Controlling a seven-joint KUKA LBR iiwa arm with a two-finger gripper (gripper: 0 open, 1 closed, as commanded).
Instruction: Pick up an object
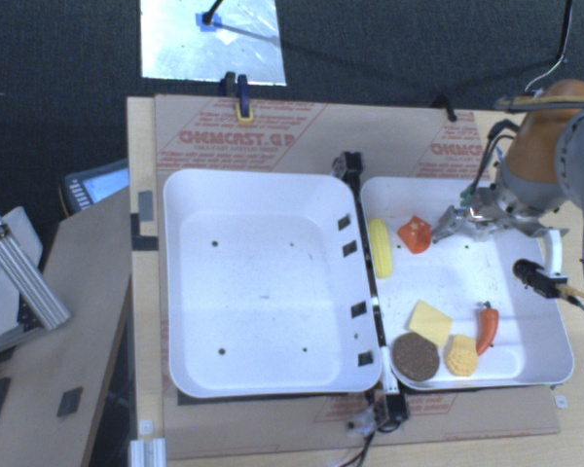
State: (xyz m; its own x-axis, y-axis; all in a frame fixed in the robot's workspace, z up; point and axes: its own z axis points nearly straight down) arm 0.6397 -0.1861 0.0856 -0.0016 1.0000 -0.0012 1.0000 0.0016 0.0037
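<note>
My gripper [451,226] reaches into the back of the right bin [540,358] from the right. Its tip is just right of a small red-orange piece [415,233], close to it or touching; I cannot tell which. A yellow corn cob [380,246] lies along the bin's left wall. Toward the front lie a yellow cheese slice [429,321], a round brown patty [415,356], a yellow cracker [460,355] and a red chili [486,327]. Nothing shows held in the gripper.
The left bin [263,290] sits beside the right one, with a black divider strip [362,261] between them. A black connector [535,278] on the arm's cable hangs over the right bin's right side. A foil sheet [212,27] lies behind the bench.
</note>
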